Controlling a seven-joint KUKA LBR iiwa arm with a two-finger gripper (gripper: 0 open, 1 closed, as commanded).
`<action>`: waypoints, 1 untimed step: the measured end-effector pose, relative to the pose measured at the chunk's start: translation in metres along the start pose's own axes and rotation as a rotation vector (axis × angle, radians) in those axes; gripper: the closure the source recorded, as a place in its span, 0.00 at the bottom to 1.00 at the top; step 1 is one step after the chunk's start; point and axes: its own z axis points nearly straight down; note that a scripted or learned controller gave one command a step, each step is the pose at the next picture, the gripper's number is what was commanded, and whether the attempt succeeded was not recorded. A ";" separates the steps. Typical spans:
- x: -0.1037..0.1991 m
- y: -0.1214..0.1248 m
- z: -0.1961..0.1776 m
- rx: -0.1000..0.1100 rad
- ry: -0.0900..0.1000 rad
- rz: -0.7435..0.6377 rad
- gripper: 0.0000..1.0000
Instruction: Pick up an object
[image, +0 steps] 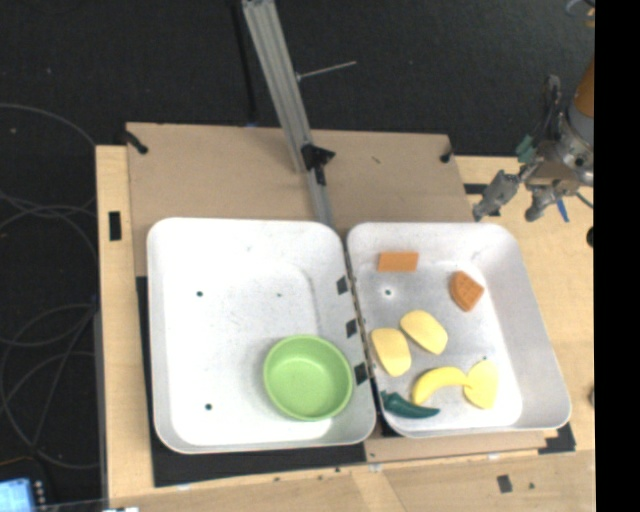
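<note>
Hovering beyond right bin (535, 300) far corner: gripper (515, 198) spread open, holding nothing. Orange wedge (466, 290) nearest inside, likeliest pick.

A grey metal pole (290, 110) slants over the brown bench (230, 170), cables (40, 300) trailing left.

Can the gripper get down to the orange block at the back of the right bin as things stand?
Probably yes. The orange block lies alone near the right bin's back wall, nothing on or against it, and the gripper hangs just beyond that bin's far corner.
</note>
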 end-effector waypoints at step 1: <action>-0.001 0.000 0.000 0.001 -0.002 0.000 0.00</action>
